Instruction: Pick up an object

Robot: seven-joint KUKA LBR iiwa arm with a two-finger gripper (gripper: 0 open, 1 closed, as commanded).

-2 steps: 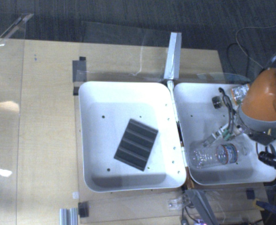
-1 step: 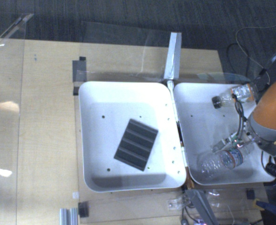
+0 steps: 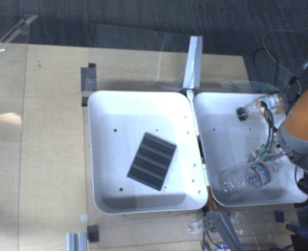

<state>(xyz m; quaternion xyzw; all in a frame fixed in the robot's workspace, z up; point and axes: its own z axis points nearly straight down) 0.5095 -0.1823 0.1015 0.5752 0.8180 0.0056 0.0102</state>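
Over the right bin (image 3: 216,106), near its right wall, the arm comes in with its orange band and grey wrist. The gripper (image 3: 264,153) seems to be the small cluster of parts and cables under the wrist, but how its jaws stand I cannot tell, and I see nothing between them.

Just below the gripper, on the floor of the right bin, a clear plastic bottle (image 3: 245,179) lies on its side, with a blue label near its right end. It looks very close to the gripper, maybe touching, but it rests on the bin floor and is not lifted. Toward the far wall of the right bin, above the gripper, a second clear bottle with a dark cap (image 3: 253,109) also lies on its side.

Left of the right bin, in the left bin (image 3: 106,140), a dark ribbed block (image 3: 152,161) lies flat and tilted, well apart from the arm.

My judgement: the approach is made, probably toward the near bottle. The grasp and the lift are not yet done.
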